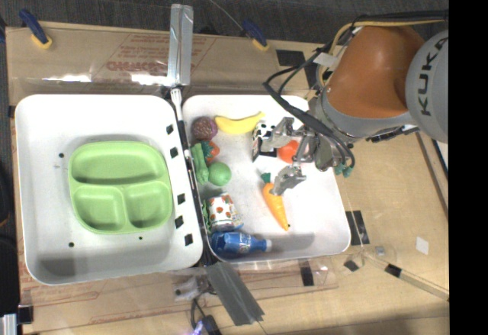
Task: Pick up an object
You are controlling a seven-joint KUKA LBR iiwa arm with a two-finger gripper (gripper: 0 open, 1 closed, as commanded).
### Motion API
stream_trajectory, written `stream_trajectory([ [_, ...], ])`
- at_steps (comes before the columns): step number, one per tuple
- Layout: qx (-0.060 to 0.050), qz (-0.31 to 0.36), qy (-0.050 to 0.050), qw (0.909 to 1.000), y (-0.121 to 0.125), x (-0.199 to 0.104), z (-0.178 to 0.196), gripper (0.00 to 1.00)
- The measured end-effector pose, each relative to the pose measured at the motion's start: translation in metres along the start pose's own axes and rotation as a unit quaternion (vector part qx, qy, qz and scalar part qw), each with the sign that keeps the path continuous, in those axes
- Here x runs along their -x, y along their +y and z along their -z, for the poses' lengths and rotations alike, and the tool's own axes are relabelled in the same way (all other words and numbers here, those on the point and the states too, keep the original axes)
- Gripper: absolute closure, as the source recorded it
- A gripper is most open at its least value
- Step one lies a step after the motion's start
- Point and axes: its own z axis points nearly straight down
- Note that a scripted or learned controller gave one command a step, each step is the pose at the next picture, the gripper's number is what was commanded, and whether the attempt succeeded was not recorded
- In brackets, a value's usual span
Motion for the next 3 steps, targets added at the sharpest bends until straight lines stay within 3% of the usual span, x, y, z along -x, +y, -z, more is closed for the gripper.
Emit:
stream_trajectory([
  [1,0.0,0.036,0.0,0.9994,-0.043,-0.012,-0.133,0.0],
  [2,0.0,0.039,-0.001,0.9993,-0.041,-0.011,-0.122,1.0],
  [3,0.0,0.039,-0.001,0.9992,-0.041,-0.011,-0.123,0.0],
])
